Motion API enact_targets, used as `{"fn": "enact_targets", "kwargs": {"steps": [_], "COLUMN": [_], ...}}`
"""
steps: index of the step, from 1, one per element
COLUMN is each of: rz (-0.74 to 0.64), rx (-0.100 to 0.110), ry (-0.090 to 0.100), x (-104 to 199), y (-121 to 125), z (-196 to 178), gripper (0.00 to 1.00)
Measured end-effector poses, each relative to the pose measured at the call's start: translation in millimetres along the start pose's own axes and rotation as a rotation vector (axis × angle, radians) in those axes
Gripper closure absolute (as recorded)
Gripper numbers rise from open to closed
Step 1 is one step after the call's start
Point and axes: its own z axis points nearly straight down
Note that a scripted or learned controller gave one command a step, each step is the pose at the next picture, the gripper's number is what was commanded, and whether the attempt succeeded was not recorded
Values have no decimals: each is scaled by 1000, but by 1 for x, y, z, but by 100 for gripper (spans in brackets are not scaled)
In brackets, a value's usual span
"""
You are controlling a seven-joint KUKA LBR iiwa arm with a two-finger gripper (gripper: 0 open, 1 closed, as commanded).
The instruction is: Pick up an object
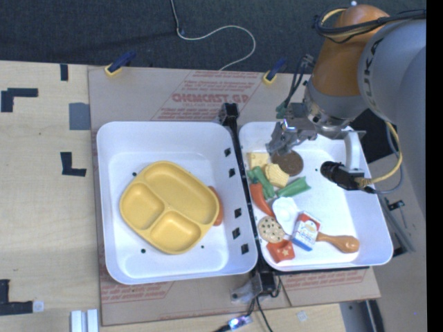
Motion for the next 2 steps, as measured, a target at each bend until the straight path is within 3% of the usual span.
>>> {"fn": "enact_targets", "kwargs": {"steps": [1, 2], "rz": [2, 0], "rx": [2, 0], "ry": [-1, 0], "x": [4, -1], "y": [-9, 6], "z": [10, 2], "gripper": [100, 100]}}
